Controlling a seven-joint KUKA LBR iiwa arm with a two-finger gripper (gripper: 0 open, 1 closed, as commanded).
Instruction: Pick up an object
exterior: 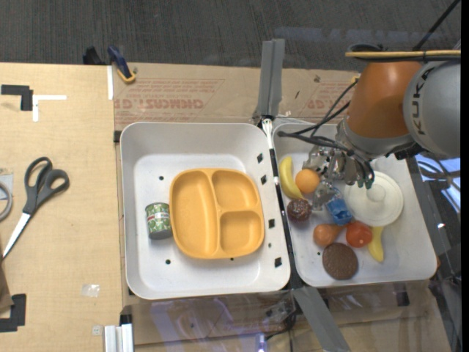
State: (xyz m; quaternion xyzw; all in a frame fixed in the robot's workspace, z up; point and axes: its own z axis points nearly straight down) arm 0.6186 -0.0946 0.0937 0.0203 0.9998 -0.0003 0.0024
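In the right bin (410,259), an orange (307,180) touches the end effector (327,176), grip unclear.

A pair of scissors (33,189) with black handles lies on the bare wooden surface (66,270) to the left of the bins, blades pointing toward the lower left. A sheet of brown cardboard (190,97) with reversed red print lies flat behind the bins, and a blue and yellow clamp (121,63) sits at its upper left corner. A grey bar (270,79) stands at the far edge between the two bins, and dark carpet (183,13) covers the floor beyond the surface.
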